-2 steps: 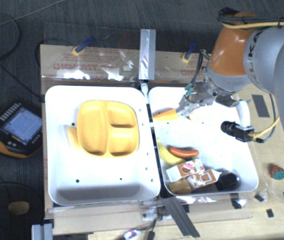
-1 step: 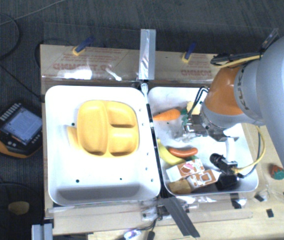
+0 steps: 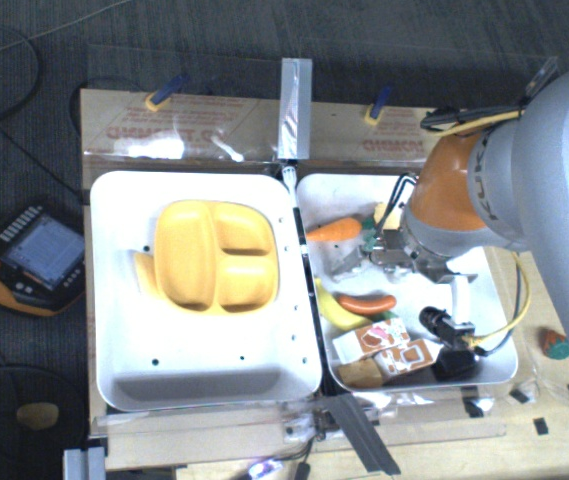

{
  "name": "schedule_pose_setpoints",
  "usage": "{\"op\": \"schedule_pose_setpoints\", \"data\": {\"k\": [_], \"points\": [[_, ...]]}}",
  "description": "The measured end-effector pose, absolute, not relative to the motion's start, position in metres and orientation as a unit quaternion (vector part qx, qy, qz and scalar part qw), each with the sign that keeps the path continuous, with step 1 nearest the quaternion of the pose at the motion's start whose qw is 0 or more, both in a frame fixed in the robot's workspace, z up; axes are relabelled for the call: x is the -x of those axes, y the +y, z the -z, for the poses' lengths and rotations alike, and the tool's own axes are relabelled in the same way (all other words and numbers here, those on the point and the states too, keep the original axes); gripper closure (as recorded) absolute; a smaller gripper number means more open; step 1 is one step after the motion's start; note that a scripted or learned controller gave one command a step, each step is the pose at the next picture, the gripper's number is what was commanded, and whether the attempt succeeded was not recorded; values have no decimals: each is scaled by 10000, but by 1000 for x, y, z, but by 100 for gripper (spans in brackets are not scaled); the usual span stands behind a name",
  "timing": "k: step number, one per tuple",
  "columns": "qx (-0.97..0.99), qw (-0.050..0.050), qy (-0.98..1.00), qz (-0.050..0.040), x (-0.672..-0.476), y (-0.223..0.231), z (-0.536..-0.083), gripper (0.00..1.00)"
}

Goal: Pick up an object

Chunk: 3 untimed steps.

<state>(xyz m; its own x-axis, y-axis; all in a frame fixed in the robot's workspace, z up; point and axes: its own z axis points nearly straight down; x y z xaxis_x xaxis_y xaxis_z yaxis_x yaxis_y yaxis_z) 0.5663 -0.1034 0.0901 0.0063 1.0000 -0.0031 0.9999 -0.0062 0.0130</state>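
The tool point(image 3: 379, 251) hangs low in the right white bin point(image 3: 494, 368); its opening cannot be told. One orange plastic carrot point(image 3: 333, 231) lies just left of it, long axis roughly left-right, leafy end toward the tool. One red sausage point(image 3: 365, 303) rests across one yellow banana point(image 3: 330, 309) below it. One yellow divided tray point(image 3: 214, 254) fills the left white bin point(image 3: 114, 368).

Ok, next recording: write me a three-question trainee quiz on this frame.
1. True or false: the yellow divided tray lies in the same bin as the carrot.
2. Which lies nearest the banana? A) red sausage B) orange handheld controller C) yellow clamp
3. Fill in: the gripper is over the ___ bin as seen from the camera.

Key: 1 false; 2 A; 3 right.
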Motion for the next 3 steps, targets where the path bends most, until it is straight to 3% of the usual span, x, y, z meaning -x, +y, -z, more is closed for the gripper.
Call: {"op": "schedule_pose_setpoints", "data": {"k": [1,2,3], "points": [[-7115,-9,7027,10,-585,-103,-97,0],[-7207,17,6932,10,-656,-101,-88,0],[-7613,-106,6482,115,-663,-102,-87,0]]}}
